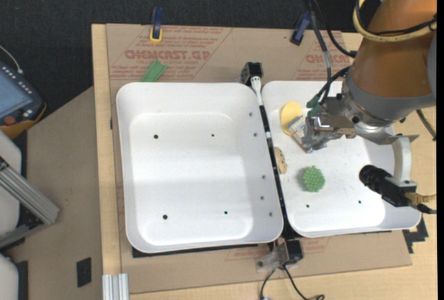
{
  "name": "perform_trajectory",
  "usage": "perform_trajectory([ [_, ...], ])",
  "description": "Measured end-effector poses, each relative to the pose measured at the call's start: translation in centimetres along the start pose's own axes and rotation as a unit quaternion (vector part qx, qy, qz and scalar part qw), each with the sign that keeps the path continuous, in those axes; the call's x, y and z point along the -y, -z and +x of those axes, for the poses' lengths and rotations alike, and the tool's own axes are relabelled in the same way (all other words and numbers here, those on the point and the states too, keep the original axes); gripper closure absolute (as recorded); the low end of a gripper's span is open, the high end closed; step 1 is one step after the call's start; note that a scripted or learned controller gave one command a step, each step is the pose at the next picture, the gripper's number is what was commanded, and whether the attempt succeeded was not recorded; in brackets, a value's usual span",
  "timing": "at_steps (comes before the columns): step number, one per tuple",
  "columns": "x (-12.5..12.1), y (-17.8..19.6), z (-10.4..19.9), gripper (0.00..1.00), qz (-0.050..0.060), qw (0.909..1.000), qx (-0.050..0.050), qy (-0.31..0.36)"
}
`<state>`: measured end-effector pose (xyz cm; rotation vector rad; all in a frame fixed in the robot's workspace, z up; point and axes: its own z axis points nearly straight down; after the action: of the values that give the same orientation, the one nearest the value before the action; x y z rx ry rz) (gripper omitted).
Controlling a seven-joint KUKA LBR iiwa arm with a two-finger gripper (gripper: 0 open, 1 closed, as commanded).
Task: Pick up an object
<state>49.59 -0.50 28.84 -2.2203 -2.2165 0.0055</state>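
2 bins (187,173), 1 green ball (313,179) (right).

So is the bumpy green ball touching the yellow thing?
Apart. The camera view shows bare white floor of the right bin between the green ball and the yellow thing.

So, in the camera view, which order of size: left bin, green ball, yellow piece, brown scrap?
Left bin, largest.
Green ball and yellow piece look alike, unranked.
Brown scrap, smallest.

Ball (313,179) in right bin (340,212); wedge (290,112) behind it; left bin (187,167) alongside.
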Motion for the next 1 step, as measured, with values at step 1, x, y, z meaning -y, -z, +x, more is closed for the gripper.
perform_trajectory([
  [1,-1.97,2.8,3.54,1.0,-0.005,1.0,0.0,0.003],
])
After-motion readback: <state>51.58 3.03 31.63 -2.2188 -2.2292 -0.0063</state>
